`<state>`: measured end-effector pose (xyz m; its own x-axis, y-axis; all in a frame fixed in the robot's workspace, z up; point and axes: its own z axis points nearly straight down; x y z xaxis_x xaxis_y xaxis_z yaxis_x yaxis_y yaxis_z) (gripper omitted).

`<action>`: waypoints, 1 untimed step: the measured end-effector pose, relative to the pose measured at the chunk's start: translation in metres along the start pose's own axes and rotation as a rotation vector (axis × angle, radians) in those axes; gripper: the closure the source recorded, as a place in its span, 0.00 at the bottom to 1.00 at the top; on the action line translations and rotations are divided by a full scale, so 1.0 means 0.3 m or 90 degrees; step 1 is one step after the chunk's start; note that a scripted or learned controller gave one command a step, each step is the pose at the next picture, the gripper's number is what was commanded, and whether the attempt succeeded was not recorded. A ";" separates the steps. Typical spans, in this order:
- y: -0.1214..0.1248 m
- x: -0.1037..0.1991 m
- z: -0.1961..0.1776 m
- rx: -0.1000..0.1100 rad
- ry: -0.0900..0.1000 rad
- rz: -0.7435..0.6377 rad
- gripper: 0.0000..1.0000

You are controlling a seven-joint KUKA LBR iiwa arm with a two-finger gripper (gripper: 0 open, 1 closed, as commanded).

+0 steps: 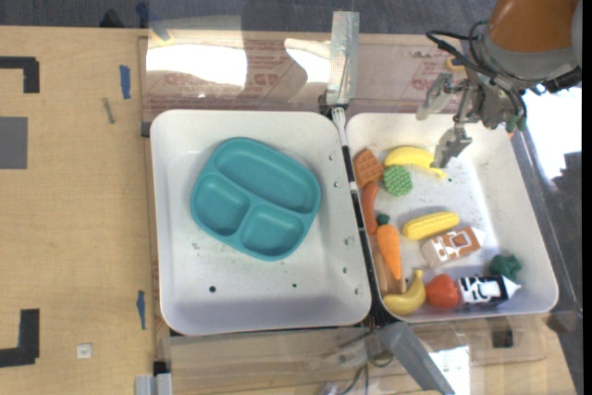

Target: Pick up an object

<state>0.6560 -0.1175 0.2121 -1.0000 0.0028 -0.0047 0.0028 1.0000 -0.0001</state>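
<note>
The claw (448,120) hangs released above the right bin (527,227), which holds two bananas (413,158), one carrot (388,250).

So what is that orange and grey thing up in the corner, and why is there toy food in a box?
That is a robot arm, seen from a camera above the bench. At its end is a pincer for picking things up, hanging just over a yellow banana with nothing in it. The right bin holds toy food: corn, a carrot, a tomato. The left bin holds a teal divided plate.
</note>
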 end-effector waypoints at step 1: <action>0.071 0.185 0.384 0.001 -0.004 -0.037 0.00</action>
<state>0.6012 -0.0961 0.0968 -0.9984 -0.0556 -0.0109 -0.0556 0.9985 -0.0018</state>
